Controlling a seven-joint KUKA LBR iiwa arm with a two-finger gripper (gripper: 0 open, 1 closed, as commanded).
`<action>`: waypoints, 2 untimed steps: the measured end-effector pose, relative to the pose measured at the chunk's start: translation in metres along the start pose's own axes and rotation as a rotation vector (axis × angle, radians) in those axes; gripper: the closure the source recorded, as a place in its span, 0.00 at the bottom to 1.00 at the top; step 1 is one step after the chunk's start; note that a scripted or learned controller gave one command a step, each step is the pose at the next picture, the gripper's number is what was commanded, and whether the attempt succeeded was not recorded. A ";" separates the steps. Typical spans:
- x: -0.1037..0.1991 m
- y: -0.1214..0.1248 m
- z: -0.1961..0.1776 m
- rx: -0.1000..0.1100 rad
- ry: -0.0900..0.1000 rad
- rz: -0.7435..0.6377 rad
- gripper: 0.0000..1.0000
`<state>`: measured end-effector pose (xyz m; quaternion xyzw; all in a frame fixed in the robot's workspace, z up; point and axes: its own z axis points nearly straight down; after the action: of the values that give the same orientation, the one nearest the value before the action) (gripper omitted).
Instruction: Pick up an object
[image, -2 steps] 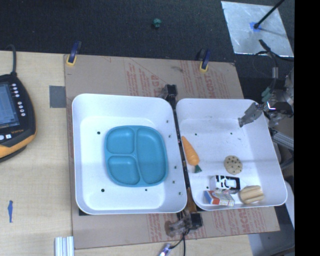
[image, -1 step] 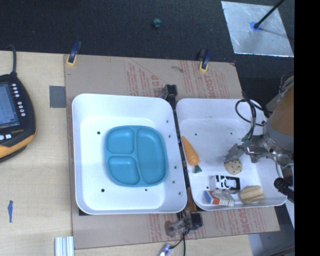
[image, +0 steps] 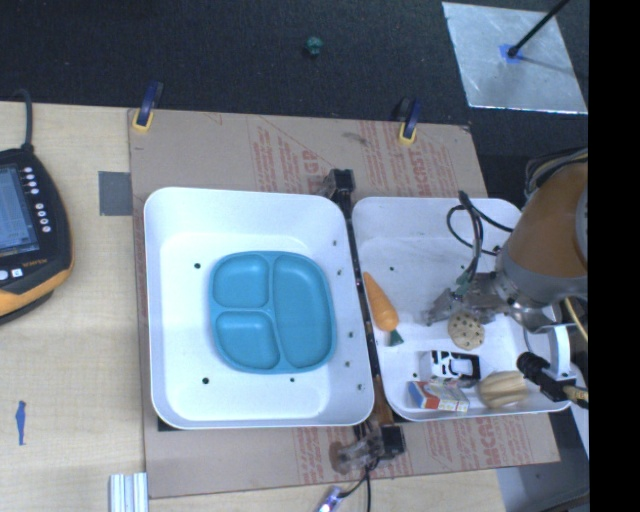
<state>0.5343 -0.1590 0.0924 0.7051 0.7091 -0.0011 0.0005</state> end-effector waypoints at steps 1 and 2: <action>-0.053 0.095 0.000 0.001 0.002 0.002 0.00; -0.030 0.009 -0.029 0.003 0.002 0.001 0.00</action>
<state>0.5438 -0.1886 0.1219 0.7056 0.7086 -0.0014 -0.0012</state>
